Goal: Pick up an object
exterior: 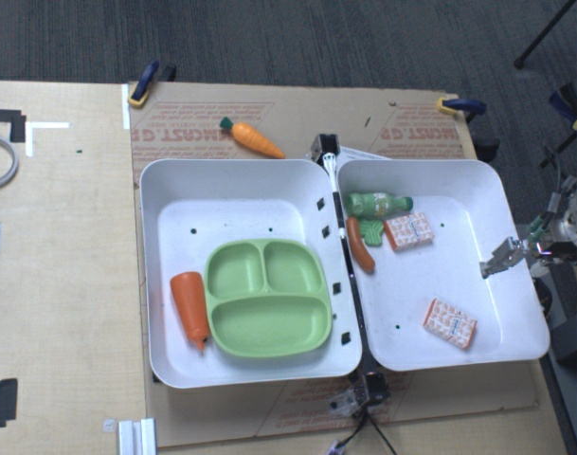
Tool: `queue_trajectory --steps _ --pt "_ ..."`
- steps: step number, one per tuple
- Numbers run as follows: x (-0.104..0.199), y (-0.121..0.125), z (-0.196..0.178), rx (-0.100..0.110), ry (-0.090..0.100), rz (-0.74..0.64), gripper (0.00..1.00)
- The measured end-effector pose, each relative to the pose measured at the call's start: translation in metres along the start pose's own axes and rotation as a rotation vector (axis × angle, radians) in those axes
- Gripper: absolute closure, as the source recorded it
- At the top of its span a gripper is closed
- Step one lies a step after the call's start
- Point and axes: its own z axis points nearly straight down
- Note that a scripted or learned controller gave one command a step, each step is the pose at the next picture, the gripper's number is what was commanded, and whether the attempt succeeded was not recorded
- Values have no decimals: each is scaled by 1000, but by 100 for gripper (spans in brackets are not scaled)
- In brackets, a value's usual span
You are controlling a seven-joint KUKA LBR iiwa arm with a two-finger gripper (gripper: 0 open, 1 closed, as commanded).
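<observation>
My gripper [504,257] sits at the right bin's [477,183] right rim, can't tell what state it's in. In that bin: bottle [377,203] and sausage [360,244] near the left wall, one box [408,230] just right of the bottle, another box [450,322] near the front. Left bin [174,183] has a green tray [268,298].

Materials as I see them: two bins [440,349], smooth white plastic, slight sheen. Divided plate [269,300], matt green plastic. Bottle [378,203], glossy green, probably plastic. Two small packets [450,323], printed paper or card. Bench [61,282], pale wood; brown cardboard sheet [297,121] beneath the bins.
</observation>
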Motion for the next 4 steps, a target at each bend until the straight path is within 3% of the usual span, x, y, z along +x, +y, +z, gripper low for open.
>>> queue_trajectory --steps 1,2,3,4 --pt "76 -6 122 1 1 0 0" --pt "109 -6 111 -1 1 118 0" --pt "82 65 111 1 0 136 0" --pt "111 105 124 0 0 130 0"
